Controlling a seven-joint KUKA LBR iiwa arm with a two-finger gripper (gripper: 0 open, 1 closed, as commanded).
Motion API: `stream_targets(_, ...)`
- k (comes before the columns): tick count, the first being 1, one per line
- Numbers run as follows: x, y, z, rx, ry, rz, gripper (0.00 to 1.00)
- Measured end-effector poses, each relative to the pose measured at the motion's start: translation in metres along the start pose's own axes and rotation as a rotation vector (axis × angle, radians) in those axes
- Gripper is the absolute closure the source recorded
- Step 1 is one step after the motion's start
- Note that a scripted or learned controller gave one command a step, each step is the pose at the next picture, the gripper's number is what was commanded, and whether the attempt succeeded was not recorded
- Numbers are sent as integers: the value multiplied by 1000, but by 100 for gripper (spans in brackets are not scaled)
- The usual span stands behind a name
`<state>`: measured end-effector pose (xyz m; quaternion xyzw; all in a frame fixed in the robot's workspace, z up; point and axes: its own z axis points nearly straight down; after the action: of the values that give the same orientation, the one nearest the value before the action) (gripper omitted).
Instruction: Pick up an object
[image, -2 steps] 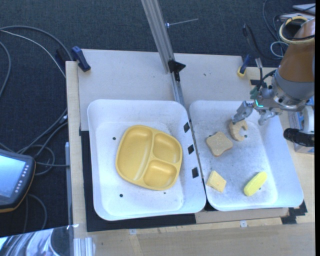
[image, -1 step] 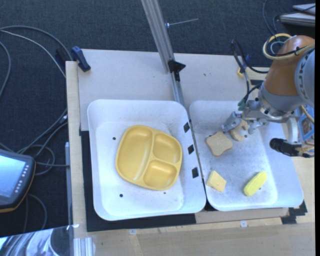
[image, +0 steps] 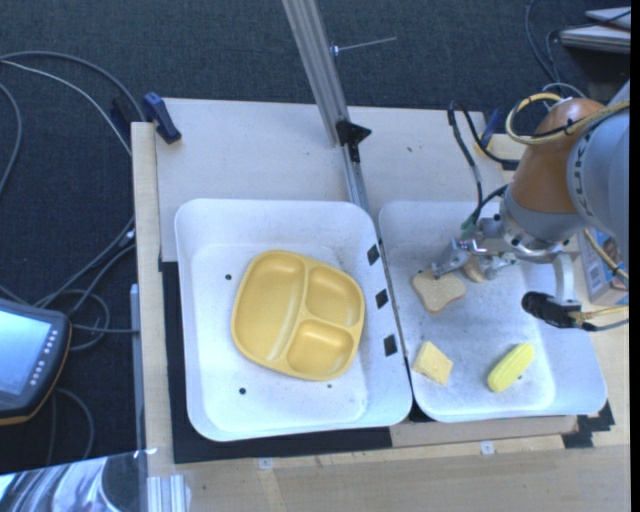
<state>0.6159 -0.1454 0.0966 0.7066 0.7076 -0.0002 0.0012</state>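
Observation:
My gripper hangs low in the right bin, at its far middle, right at the far edge of a tan bread slice. Whether it touches the slice is unclear from this angle. Nearer the front of the same bin lie a pale yellow cheese wedge and a yellow corn cob, both apart from the gripper. The grey arm with its orange band comes in from the upper right.
The left bin holds a yellow divided plate. A slanted metal pole runs down to the divider between the bins. Cables trail over the bench's far right and the floor at left.

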Motion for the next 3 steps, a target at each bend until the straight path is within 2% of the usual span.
stream_targets(1, 0, 2, -14, -6, 0, -1, 100)
stream_targets(3, -7, -8, -127, -7, 0, 0, 100)
